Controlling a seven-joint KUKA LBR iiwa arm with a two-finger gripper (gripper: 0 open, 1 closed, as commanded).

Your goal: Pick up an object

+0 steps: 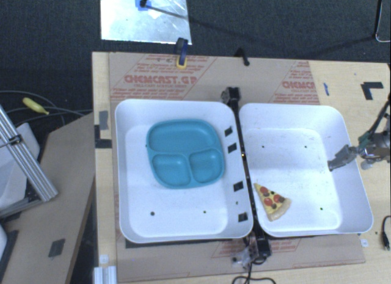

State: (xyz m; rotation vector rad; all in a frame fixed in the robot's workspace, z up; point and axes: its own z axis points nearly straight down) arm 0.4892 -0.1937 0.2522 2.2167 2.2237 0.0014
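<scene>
Table point(153, 72): brown board top with red printing, carrying two shallow white bins side by side.

Bins, count two. Left bin point(131, 154) holding one teal divided plate point(185, 153), three compartments, sitting near the bin's centre, slightly toward its far edge. Right bin point(342, 154) holding one toy pizza slice point(272, 200), lying flat near the near-left corner, close to the divider between the bins, point aimed toward the far-left.

Arm: entering from the table's right edge, little of it visible; wrist hardware low over the right bin's right wall. Tool point(339, 157) reaching leftward just inside that right wall, tilted slightly down toward the bin floor. Nothing seen between the fingers; open or closed, cannot tell at this size. Well apart from the pizza slice, which lies toward the bin's opposite side.

Small items: one yellow-and-blue clamp point(181, 53) at the table's far edge.
</scene>
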